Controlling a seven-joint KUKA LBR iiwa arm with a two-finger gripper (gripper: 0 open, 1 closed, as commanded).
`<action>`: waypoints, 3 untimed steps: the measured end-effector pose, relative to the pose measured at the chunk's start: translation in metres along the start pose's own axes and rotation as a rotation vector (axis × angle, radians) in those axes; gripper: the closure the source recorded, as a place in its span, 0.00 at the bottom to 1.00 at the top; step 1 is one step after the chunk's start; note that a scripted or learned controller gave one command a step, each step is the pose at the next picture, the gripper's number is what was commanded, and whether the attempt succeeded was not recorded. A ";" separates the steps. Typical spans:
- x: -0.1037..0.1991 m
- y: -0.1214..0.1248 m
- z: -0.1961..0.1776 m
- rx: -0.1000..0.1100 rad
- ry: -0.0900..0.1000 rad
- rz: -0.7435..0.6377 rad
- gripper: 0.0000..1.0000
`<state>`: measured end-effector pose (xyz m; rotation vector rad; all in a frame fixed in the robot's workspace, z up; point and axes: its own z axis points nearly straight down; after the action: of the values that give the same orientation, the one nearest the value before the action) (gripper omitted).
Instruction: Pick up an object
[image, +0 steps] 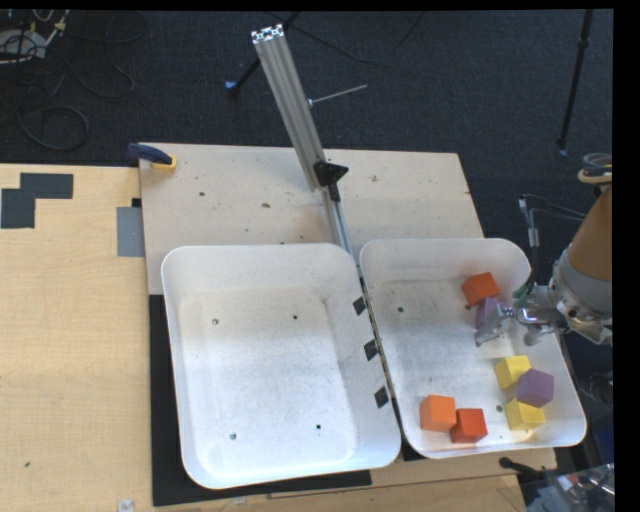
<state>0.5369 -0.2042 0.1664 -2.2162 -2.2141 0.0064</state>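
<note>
Gripper (492, 325): closed on a small purple block (487, 313) — seen over the right bin (420, 262).
Orange block (480, 288): just beyond it.
Writing: none readable.

Dark carpet (430, 90) lies behind the pale wooden bench (400, 195) — black cables (45, 110) trail left of it, a light wood panel (70, 330) beside it.

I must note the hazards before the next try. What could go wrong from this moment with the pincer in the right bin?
1. The pincer sits beside a small lilac block that lies close to the orange cube; closing may push one away.
2. Both lie near the right white bin's wall, so the arm may scrape it.
</note>
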 end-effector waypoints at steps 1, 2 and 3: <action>0.003 -0.006 0.064 -0.001 0.000 0.000 0.00; 0.001 -0.005 0.050 -0.005 -0.002 0.009 1.00; 0.010 -0.008 -0.003 -0.012 -0.004 -0.003 1.00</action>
<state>0.5287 -0.1947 0.1691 -2.2209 -2.2249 -0.0025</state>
